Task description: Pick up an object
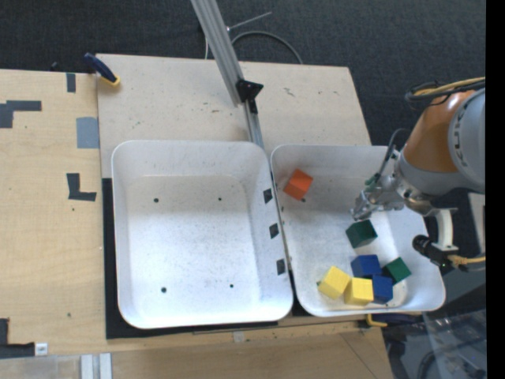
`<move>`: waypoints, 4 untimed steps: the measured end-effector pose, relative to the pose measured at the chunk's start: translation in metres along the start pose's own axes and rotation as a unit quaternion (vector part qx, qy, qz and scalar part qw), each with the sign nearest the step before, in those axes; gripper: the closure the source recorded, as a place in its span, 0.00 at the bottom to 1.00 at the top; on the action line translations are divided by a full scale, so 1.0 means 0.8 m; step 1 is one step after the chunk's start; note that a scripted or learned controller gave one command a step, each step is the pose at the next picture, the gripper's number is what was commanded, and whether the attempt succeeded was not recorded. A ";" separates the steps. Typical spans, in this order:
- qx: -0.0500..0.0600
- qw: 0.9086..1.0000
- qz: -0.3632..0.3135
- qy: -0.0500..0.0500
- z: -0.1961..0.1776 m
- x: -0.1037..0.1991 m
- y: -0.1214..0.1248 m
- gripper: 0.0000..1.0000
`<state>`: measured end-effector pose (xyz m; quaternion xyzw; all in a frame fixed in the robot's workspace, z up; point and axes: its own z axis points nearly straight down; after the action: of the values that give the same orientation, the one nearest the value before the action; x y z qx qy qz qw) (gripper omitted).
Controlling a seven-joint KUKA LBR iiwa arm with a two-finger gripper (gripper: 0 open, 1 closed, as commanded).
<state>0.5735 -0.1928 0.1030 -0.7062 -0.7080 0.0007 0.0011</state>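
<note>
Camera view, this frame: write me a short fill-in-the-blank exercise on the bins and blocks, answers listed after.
1. All the blocks lie in the ____ bin as the camera sees it.
2. The block lying apart, near that bin's far-left corner, is ____.
3. The gripper hovers right above a dark ____ block.
4. The number of yellow blocks in the near cluster is ____.

Missing words: right; orange; green; two
</note>
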 end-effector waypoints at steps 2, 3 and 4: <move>-0.004 1.000 0.001 -0.001 -0.142 -0.011 0.003 1.00; -0.003 1.000 0.001 -0.001 -0.192 -0.011 0.004 1.00; 0.000 1.000 -0.002 0.001 -0.181 0.067 -0.005 1.00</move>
<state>0.5694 -0.1397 0.2482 -0.7050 -0.7092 0.0000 0.0012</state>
